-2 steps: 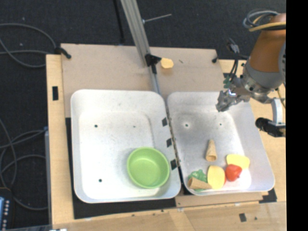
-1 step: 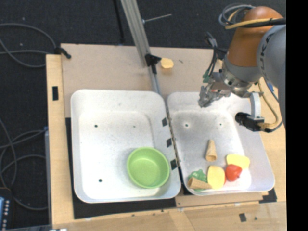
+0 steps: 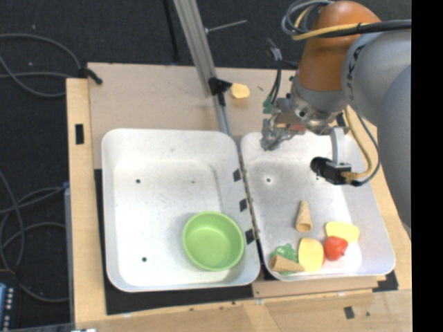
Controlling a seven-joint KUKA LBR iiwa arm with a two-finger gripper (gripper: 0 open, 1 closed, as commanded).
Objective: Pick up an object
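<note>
My gripper (image 3: pixel 271 138) hangs over the far left corner of the right bin (image 3: pixel 277 185), under the orange wrist band. Nothing shows between its fingers. Near the right bin's front edge lie a tan cone (image 3: pixel 303 216), a yellow block (image 3: pixel 311 253), a red piece (image 3: pixel 335 247), another yellow piece (image 3: pixel 343 231) and a tan and green item (image 3: pixel 284 259). They sit well in front of the gripper. A green bowl (image 3: pixel 212 240) rests in the left bin (image 3: pixel 138 206) at its front right.
A slanted metal rail (image 3: pixel 199 50) rises behind the bins, close to the gripper's left. A small yellow piece (image 3: pixel 240 91) lies on the bench behind the bins. Cables hang from the arm over the right bin's far side.
</note>
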